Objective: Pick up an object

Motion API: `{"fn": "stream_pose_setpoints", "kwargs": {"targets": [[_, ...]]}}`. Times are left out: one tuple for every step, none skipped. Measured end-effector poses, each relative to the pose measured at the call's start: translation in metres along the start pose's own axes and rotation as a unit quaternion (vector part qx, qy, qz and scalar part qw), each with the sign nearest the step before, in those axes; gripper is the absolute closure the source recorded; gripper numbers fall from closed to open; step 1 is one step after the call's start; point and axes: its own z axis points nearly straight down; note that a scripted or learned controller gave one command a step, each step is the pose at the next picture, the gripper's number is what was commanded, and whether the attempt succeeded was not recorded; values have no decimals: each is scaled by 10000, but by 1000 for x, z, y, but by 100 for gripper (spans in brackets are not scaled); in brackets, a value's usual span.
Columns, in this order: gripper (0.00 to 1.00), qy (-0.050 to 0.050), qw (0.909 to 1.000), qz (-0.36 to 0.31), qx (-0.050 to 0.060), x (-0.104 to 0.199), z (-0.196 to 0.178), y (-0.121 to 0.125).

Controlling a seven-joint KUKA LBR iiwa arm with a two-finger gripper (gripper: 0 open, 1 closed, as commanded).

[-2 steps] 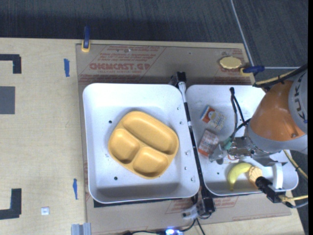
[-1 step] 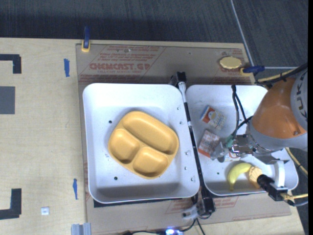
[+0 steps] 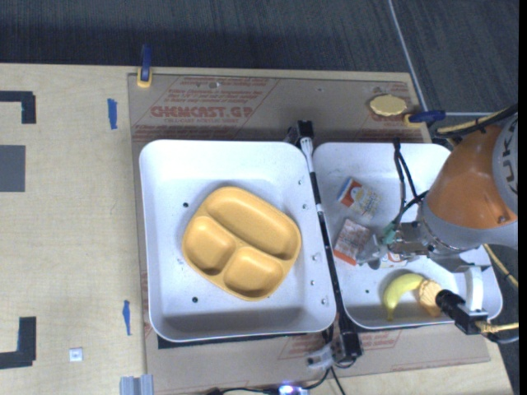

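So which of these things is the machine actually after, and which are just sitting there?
Part of the job, things it might pick up from the right bin:
banana
small packet with red print
crumpled wrapper
the hand, above the wrapper

Just lying about:
yellow divided tray in the left bin
blue clamp on the board's edge

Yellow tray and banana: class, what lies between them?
In the camera view, the two bins' adjoining walls and bare white floor separate the yellow tray from the banana.
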Motion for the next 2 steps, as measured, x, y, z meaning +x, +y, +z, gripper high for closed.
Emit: {"fn": "stream_pose_setpoints", "kwargs": {"targets": [[100,-7,10000,-2,-25,0,-10,2],[0,-6,10000,-2,-23,0,-10,2]]}}
